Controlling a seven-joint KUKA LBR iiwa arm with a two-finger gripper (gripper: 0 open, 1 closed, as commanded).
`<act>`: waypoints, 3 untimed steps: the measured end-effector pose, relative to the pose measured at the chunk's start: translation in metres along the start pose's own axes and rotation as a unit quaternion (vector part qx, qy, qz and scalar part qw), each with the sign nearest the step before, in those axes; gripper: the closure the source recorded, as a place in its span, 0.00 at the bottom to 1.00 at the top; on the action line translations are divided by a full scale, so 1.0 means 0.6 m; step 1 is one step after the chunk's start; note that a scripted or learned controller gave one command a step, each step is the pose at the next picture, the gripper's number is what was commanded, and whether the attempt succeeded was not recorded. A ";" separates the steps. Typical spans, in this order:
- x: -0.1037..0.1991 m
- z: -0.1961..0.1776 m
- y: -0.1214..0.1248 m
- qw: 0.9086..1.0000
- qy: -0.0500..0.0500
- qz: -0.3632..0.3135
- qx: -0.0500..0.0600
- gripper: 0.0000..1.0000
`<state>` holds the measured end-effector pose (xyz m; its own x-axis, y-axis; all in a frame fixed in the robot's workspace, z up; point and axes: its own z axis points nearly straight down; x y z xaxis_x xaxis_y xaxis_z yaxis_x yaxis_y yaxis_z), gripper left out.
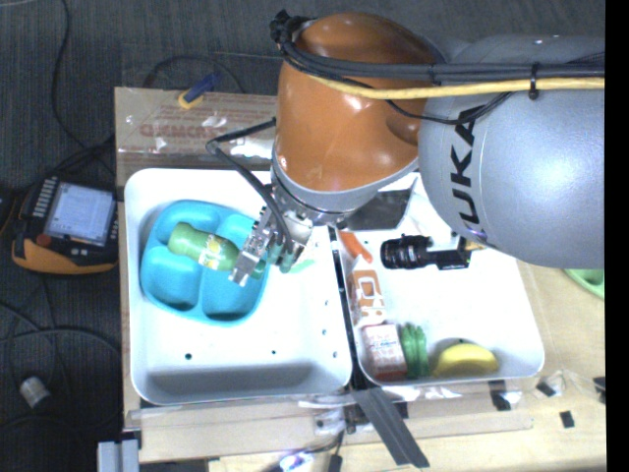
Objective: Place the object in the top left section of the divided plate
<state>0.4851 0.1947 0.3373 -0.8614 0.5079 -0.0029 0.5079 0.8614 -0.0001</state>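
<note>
A blue divided plate lies in the left white bin. On the plate's upper part, across its top left section and toward the middle ridge, lies a green and yellow bottle-like object on its side. My gripper hangs over the plate's right edge, just right of the object's end. Its fingers stand apart, open, with nothing seen between them. The big orange and grey arm hides the bin's back right corner.
The right bin holds an orange and white carton, a brown jar, a green item and a yellow banana. A small orange piece lies by the divider. A handheld screen device sits left of the bench.
</note>
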 end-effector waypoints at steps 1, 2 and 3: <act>-0.006 0.298 -0.020 1.000 0.003 0.000 0.001 1.00; 0.022 0.239 0.030 0.985 0.003 -0.173 0.000 1.00; -0.032 0.036 -0.005 0.899 0.000 -0.439 -0.002 1.00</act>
